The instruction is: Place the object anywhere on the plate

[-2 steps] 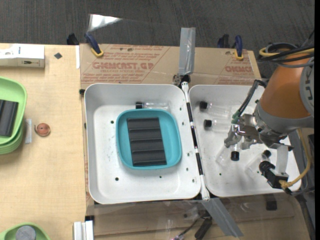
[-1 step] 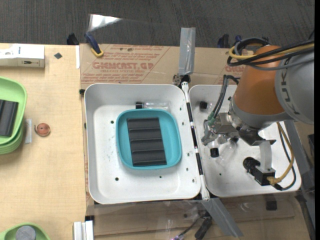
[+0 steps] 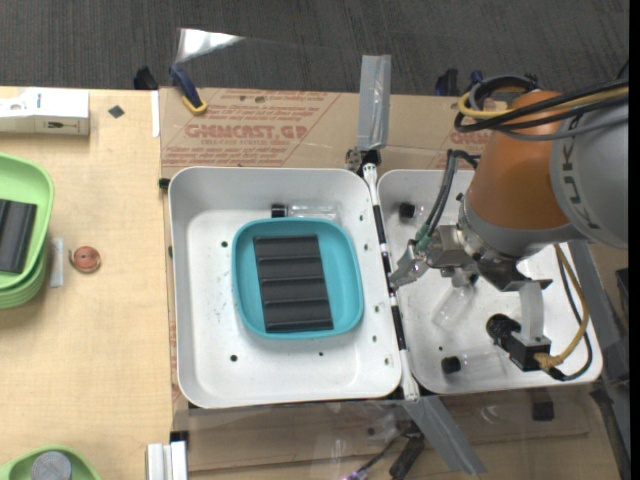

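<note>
A teal plate [image 3: 297,278] with a dark ridged centre lies in the left white bin [image 3: 190,298]. My gripper [image 3: 450,300] hangs over the middle of the right bin [image 3: 580,368], below the arm's orange band, a short way right of the plate. The wrist hides what is under it. A small dark piece [image 3: 450,365] lies on the right bin's floor near its front. Another small dark piece [image 3: 407,210] sits near its back left corner. A small clear and black item [image 3: 290,210] lies just behind the plate in the left bin.
The raised wall between the two bins [image 3: 385,268] runs between gripper and plate. A black fitting with a yellow cable [image 3: 515,343] hangs from the wrist over the right bin. Green dishes [image 3: 20,233] and a small round orange thing [image 3: 85,259] lie on the bench at far left.
</note>
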### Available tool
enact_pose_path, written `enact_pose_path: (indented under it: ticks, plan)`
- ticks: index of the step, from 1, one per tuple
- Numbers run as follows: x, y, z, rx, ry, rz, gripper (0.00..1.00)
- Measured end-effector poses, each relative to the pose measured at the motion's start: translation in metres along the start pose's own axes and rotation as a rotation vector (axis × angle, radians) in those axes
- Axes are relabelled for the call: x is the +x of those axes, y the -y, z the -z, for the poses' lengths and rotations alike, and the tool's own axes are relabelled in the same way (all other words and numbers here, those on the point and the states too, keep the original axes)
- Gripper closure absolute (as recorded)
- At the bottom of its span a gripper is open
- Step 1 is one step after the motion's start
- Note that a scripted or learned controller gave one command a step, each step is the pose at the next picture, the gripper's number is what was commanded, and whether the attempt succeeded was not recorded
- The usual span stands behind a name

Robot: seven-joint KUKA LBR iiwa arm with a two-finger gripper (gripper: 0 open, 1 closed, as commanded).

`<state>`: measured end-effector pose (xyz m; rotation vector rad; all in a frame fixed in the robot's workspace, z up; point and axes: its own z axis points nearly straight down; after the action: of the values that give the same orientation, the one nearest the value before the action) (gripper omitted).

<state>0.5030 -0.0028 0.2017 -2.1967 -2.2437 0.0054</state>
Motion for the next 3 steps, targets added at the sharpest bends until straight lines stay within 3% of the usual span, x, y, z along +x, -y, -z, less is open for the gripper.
enact_pose_path:
  ticks: [1,2,3]
  plan:
    - [0.004,-0.044,0.072,0.000,0.001,-0.089,0.00]
    - [-0.001,-0.076,0.239,-0.001,0.002,0.053,0.00]
    - [-0.066,-0.120,0.239,0.000,0.001,-0.061,0.00]
